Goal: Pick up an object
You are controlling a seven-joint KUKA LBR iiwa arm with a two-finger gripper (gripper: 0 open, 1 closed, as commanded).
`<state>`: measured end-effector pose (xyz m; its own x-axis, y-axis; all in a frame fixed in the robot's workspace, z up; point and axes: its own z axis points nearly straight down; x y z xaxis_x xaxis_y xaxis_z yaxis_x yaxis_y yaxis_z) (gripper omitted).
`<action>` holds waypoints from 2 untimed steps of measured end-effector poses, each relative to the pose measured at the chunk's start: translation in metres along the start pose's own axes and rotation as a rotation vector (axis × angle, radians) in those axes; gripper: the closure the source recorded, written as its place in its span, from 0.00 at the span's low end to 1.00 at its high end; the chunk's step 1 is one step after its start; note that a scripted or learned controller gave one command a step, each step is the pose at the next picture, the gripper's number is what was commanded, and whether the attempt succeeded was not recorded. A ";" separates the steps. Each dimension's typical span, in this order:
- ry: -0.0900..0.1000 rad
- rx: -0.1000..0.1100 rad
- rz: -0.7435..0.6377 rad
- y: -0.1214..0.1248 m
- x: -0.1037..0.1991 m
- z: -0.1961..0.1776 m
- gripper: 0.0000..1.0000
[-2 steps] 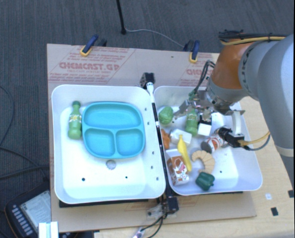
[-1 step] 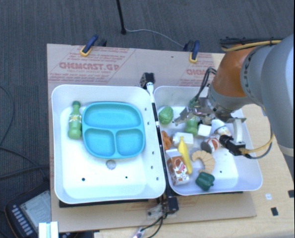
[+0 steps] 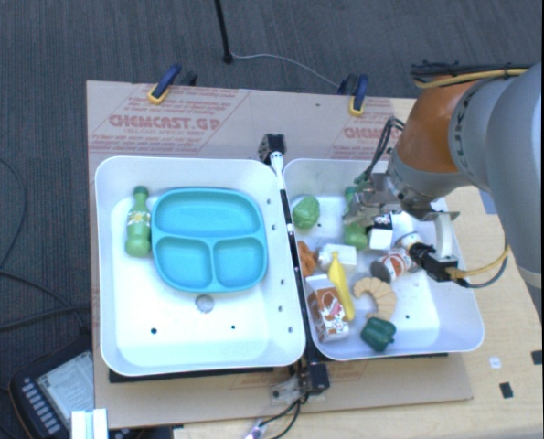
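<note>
Overhead, the grey arm [image 3: 491, 135] with its orange band reaches in from the right and bends down over the right bin [image 3: 454, 323]. Its gripper [image 3: 365, 210] sits low at the upper middle of that bin, among the toy food — whether the jaws are released or clenched cannot be told, since the wrist body covers them.

Toy food is crowded into the right bin. A round green vegetable [image 3: 305, 211] lies near the bin's left wall. A smaller green piece [image 3: 356, 236] lies just below the gripper, close enough that contact cannot be judged. A yellow banana [image 3: 340, 286] lies lengthwise toward the left centre, beside a red-and-white packet [image 3: 325, 314] and thin orange pieces [image 3: 306, 259] along the left wall. A tan croissant [image 3: 376, 293] rests near the middle, with a dark green pepper [image 3: 378, 334] just below it at the front. A small red-and-white can [image 3: 395, 265] lies right of the croissant.

The left bin [image 3: 125, 337] holds a blue divided tray [image 3: 209, 239] with three compartments. A green bottle [image 3: 139, 223] with a yellow label lies just beside the tray's left edge. A small grey disc [image 3: 204, 304] sits just below the tray.

Both bins rest on a brown board [image 3: 162, 122] held by two blue-and-yellow clamps [image 3: 165, 81] at its far edge.
</note>
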<state>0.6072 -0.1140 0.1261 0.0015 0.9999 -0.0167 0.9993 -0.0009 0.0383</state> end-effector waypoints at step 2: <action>0.001 0.000 -0.001 0.001 0.000 -0.019 1.00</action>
<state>0.6074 -0.1137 0.1451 0.0010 0.9999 -0.0161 0.9992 -0.0004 0.0387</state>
